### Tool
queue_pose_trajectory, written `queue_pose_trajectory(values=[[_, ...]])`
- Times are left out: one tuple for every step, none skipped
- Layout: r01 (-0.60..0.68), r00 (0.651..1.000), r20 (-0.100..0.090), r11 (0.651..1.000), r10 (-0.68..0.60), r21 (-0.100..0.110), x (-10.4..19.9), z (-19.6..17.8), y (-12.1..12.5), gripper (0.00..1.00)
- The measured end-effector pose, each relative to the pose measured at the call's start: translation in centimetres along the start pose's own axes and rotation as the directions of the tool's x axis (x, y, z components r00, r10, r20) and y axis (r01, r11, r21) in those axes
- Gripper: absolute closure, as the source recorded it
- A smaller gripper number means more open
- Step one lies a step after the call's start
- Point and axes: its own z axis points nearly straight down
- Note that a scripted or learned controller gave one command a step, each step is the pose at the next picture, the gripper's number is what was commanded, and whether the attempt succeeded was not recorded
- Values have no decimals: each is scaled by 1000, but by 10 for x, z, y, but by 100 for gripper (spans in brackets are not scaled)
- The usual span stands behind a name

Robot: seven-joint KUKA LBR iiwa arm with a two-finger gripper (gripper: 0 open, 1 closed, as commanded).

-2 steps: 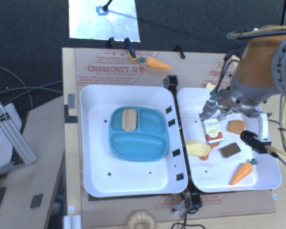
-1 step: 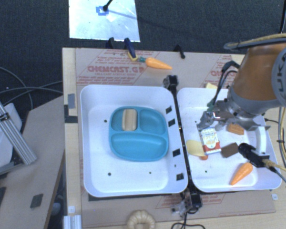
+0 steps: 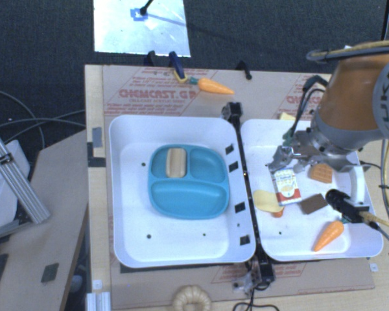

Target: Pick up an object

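Over the right bin [image 3: 266,241] the arm [image 3: 356,102] leans in from the right, its gripper [image 3: 284,155] low near the bin's inner wall; whether it is apart or together I cannot tell. Just below the gripper lies a small carton [image 3: 286,185], likely the target, untouched. This looks like the approach step; next comes centring over the carton and descending. Farther below lie a yellow piece [image 3: 267,201] and a toy carrot [image 3: 329,235].
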Motion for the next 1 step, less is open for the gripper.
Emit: queue_pose_trajectory(values=[[-4, 1000, 1, 1000, 4, 3, -5, 15, -5, 100]])
